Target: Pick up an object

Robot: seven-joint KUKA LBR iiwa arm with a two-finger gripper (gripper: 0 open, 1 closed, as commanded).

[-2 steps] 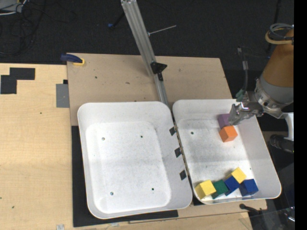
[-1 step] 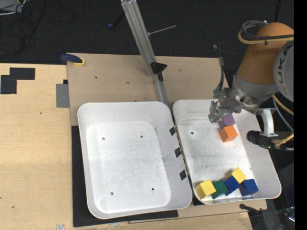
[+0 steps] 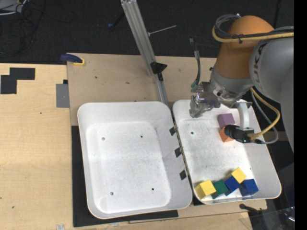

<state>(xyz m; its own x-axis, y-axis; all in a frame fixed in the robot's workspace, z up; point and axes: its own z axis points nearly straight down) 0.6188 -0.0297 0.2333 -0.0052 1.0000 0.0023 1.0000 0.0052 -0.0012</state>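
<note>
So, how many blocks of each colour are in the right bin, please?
Yellow: 2
Blue: 2
Green: 1
Purple: 1
Orange: 1
Total: 7 blocks

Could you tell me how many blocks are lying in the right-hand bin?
6 visible. Purple block and orange block sit under the arm; yellow block, green block, second yellow block and blue block cluster at the near edge. The arm may hide more.
</note>
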